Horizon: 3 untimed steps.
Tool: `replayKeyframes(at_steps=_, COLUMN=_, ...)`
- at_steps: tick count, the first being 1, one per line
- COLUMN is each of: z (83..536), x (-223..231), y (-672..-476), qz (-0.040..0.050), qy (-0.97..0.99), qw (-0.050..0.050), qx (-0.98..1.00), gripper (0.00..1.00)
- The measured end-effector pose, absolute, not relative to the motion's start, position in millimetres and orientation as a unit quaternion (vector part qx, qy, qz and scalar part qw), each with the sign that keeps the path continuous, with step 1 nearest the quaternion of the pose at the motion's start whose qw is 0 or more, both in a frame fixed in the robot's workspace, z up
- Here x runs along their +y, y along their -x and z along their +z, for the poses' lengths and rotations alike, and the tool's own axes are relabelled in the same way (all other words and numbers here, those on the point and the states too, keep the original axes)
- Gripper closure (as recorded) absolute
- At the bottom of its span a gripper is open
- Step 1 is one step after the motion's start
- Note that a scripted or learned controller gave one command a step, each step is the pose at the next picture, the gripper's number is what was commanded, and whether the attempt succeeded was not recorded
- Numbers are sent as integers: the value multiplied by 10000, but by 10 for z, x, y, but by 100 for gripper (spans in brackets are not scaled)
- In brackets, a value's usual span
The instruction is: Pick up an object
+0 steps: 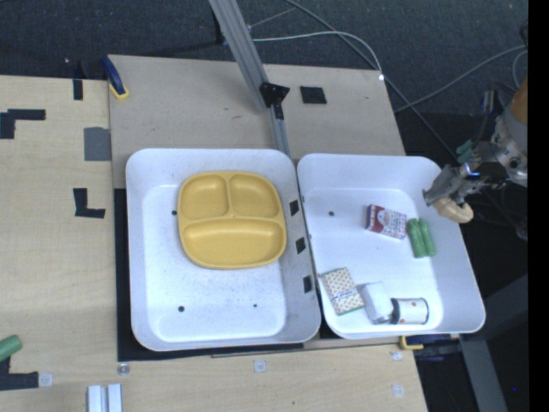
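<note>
- Candidate objects lying in the right bin (343,172): red-and-white carton (386,222) in the upper middle, tilted; green cylinder (420,238) just beside it toward the right wall, close to touching.
- Checkered packet (340,289) lying flat in the lower left part of the same bin; small white box (375,301) touching or just beside its right edge.
- White can with a red band (410,311) on its side, next to the white box, near the bin's front wall.
- Gripper (452,197) seen at the right bin's right rim, above and to the right of the green cylinder; nothing visible between its parts. Degree of opening: cannot tell from this view.
- A tan piece at the gripper's lower end; whether part of the tool or not, cannot tell.
- Open floor in the right bin: upper left area and centre strip between carton and packet.
- Three lower objects crowded together along the front wall; little room between them.
- Left bin (146,316) holding a yellow divided plate (232,219) in its upper half; lower half bare.
- Two bins touching along the middle edge, black clips (299,245) on that seam.
- Metal pole (249,54) slanting down from the top to the bins' shared rear corner.
- Cables (343,37) trailing over the dark floor behind the bench.
- Blue-and-yellow clamp (115,78) at the board's rear left corner; green object (8,347) at the bench's left edge.
</note>
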State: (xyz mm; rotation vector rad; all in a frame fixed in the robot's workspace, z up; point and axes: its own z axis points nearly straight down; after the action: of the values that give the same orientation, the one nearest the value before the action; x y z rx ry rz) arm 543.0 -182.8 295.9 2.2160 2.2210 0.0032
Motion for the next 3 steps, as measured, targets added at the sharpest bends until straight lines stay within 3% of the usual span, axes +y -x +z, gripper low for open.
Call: replayKeyframes(at_steps=3, z=2506, x=-179, y=-5584, qz=-13, qy=-7051, qw=-14, qx=7091, gripper=100)
